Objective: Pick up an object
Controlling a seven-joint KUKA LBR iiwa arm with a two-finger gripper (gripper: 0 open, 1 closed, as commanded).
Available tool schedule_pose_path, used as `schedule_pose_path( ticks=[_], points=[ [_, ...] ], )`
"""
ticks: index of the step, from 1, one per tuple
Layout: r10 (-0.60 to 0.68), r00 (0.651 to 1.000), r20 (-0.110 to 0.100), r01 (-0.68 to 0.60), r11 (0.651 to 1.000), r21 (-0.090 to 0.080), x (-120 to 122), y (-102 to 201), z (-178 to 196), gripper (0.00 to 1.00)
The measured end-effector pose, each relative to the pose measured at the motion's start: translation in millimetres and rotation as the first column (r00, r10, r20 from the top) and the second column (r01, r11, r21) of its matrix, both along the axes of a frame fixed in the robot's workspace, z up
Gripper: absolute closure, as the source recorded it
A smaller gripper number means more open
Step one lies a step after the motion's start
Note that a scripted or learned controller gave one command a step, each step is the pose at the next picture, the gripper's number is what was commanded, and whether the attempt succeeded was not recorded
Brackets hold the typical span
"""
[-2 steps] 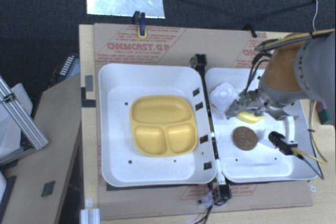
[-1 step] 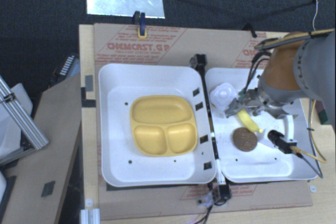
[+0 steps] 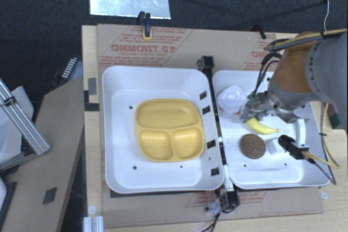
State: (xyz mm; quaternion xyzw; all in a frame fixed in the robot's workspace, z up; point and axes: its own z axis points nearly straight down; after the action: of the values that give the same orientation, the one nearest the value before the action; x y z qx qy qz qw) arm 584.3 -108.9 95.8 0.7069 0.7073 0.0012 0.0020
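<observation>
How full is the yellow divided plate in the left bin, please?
Empty: all three compartments of the yellow plate show bare yellow surface, with nothing lying in them.

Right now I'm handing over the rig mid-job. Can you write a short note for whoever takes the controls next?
Gripper: low in the right bin, between the white crumpled object and the banana, at the banana's near end. No grasp can be confirmed.
Things: the banana, the white object and a brown round disc lie in the right bin. A yellow divided plate lies in the left bin.
Done: approach only; nothing is lifted.
Left: grasp and raise one object, probably the banana.
</observation>
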Motion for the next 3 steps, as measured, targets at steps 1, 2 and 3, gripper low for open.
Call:
schedule_pose_path(
  ticks=[1, 2, 3],
  points=[
    [-0.001, 1.000, 0.000, 0.001, 1.000, 0.000, 0.8, -10.3, 51.2, 1.00],
    [0.003, 1.000, 0.003, -0.003, 1.000, 0.000, 2.8, -10.8, 115.8, 1.00],
    [0.004, 1.000, 0.003, -0.004, 1.000, 0.000, 8.8, -9.5, 179.1, 1.00]
  ],
)
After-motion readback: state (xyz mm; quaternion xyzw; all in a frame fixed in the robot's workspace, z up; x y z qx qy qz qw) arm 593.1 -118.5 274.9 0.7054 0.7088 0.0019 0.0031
